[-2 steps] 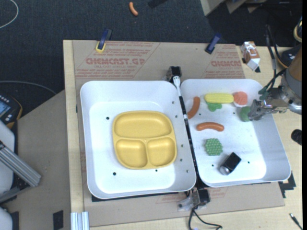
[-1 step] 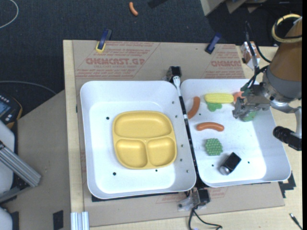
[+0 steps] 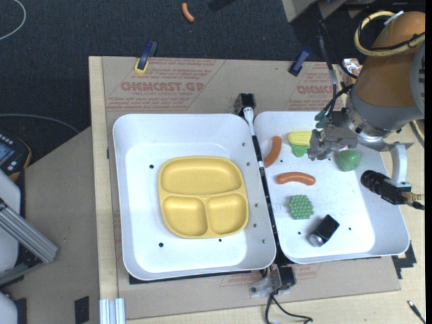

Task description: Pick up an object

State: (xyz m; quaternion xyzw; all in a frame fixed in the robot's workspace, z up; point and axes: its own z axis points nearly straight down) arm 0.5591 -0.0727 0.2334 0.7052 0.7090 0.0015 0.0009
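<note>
**Desk:** What stands along the edges, and where is there room?

**Photographer:** Two shallow white bins sit side by side on the table [image 3: 202,79], their inner rims touching along a dark seam. Blue clips hold the table's far edge. The left bin [image 3: 128,201] has bare floor all round a yellow divided tray [image 3: 202,196], which lies near its middle, apart from every wall. The right bin [image 3: 385,238] is more crowded toward its far side; its near right corner is open floor.

**Desk:** And inside the right bin?

**Photographer:** A curved sausage [image 3: 271,150] lies close to the seam. A second, straight sausage [image 3: 295,178] lies across the bin's middle. Nearer the camera is a green bumpy piece [image 3: 300,206], and beside it a small black block [image 3: 324,229]. At the far side are a yellow corn cob [image 3: 299,139] and a green round piece [image 3: 349,159].

**Desk:** The arm?

**Photographer:** It [image 3: 388,86] reaches in from the right, grey with an orange band, over the bin's far right part. The pincer [image 3: 325,144] points down between the corn cob and the green round piece, just beside both. Whether it is released or clenched cannot be told, and nothing is seen gripped in it.
</note>
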